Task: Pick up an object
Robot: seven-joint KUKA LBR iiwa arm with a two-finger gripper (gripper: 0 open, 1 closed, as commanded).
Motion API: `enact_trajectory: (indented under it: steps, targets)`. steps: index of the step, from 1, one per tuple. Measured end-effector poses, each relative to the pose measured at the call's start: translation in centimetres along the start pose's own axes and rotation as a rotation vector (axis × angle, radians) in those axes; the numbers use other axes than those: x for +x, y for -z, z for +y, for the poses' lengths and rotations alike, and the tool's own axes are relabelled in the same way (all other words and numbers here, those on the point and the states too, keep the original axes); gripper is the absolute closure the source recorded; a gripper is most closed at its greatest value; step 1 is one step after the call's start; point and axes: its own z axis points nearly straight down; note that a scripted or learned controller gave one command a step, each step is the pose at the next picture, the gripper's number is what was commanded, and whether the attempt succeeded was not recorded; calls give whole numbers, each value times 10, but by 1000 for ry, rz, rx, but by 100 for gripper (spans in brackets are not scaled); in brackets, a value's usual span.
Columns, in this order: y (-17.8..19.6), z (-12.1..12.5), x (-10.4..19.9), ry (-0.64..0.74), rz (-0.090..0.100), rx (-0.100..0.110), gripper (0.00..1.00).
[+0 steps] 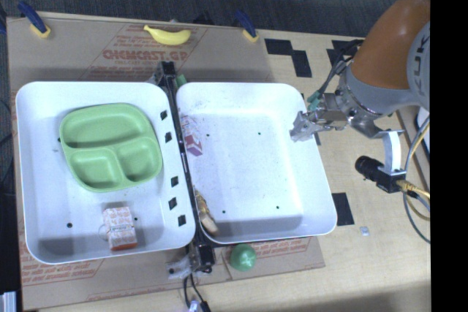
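Approach stage: nothing lifted yet.
Left bin [29,157] holds a green tray [110,146] and small box [119,228]; the gripper [303,126] hovers at the right bin's [311,193] rim, finger state unreadable; next it must travel left and descend.

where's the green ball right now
The green ball sits outside the bins on the cardboard, just below the right bin's near-left corner.
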Motion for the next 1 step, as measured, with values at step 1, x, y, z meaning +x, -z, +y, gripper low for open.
enact_trajectory:
  steps: [1]
  targets:
    - [-41, 95, -25, 3, 2, 5, 100]
